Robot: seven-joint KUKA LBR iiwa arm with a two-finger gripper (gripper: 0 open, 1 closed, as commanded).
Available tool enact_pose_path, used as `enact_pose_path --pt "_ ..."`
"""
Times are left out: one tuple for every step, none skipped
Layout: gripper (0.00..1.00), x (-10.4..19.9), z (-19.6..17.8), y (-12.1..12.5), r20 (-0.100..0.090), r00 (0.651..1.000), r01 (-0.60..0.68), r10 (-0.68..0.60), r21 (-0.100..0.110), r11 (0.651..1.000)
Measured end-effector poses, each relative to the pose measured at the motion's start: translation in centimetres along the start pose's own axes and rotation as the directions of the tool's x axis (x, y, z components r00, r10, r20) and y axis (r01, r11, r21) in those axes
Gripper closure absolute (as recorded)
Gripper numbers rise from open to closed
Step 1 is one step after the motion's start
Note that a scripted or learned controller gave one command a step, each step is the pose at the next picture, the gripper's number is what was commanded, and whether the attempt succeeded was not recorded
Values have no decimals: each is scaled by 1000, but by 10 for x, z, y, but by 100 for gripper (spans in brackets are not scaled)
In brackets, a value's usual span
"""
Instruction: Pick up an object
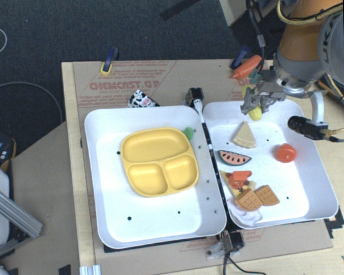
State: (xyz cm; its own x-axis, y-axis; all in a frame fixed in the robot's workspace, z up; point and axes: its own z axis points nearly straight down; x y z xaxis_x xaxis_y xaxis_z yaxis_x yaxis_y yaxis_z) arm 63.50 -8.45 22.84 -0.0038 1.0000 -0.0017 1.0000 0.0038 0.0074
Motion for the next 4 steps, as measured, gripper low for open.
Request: enact_pose_path --pt "100 10 13 26 0 1000 -2 2 3 1000" --pt "100 19 12 28 0 1000 -3 3 3 1000" --pt "100 3 2 31 1 1000 -5 5 3 1000" --pt "100 16 14 27 -2 1000 -3 3 10 1000"
